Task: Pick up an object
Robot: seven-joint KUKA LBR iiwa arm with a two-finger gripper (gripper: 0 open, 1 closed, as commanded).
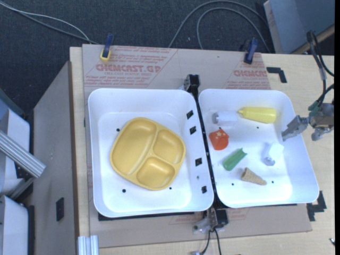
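Two white bins sit side by side on my counter, and my tool hangs at the outer rim of the right bin, with nothing between its fingers that I can see; how far they are parted I cannot tell at this angle. Nothing is picked yet, so I judge this the approach step, with a target yet to be settled. Candidates all lie in the right bin: a yellow bottle-shaped toy near the far wall, a red piece toward the divider, a green piece just below it, a cone nearer the front, and a small white object closest to my tool. A yellow divided plate lies in the left bin. Next I would need to move in over one item, descend squarely and close on it.
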